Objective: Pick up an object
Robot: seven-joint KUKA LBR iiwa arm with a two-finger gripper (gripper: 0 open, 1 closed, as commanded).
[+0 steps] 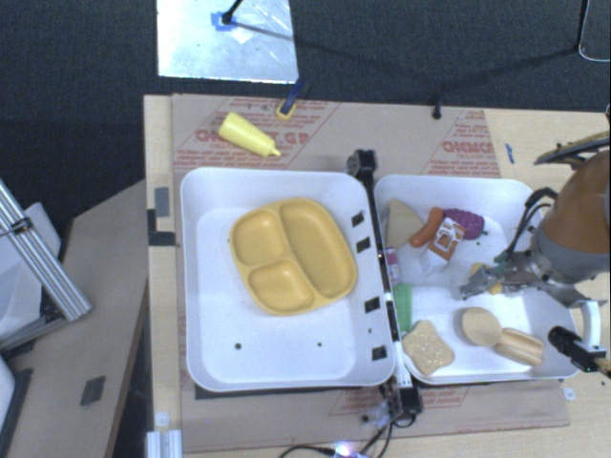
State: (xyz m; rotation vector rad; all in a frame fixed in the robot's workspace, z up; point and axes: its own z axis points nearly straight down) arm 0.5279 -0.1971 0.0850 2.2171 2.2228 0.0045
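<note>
The arm [582, 213] reaches in over the right bin [516, 194], its orange band above the wrist. The jaws [480, 285] sit low over the middle of that bin's floor, pointing left; their metal tips look slightly parted, with white bin floor between them and nothing in their grip, though the tips are small and blurred.

Just below the jaws lies a round tan bun [480, 325], and touching its right side a tan roll [520, 346]. Below and to the left of the jaws, at the bin's near-left corner, is a slice of toast [428, 348]. To the left of the jaws, along the bin's left wall, stands a green stick [403, 306]. Up and left of the jaws lie an orange sausage [427, 229], a white and orange packet [445, 242] and a purple piece [465, 222], close together, with a tan wedge [403, 223] further left of them.

Well to the left of the jaws, the left bin [215, 342] holds a yellow tray [291, 254] with three compartments. Far up and left of the jaws, on the counter [401, 132] beyond the bins, lie a yellow bottle [248, 135] and a small blue and yellow item [290, 103]. A silvery sheet [226, 27] lies further back.
</note>
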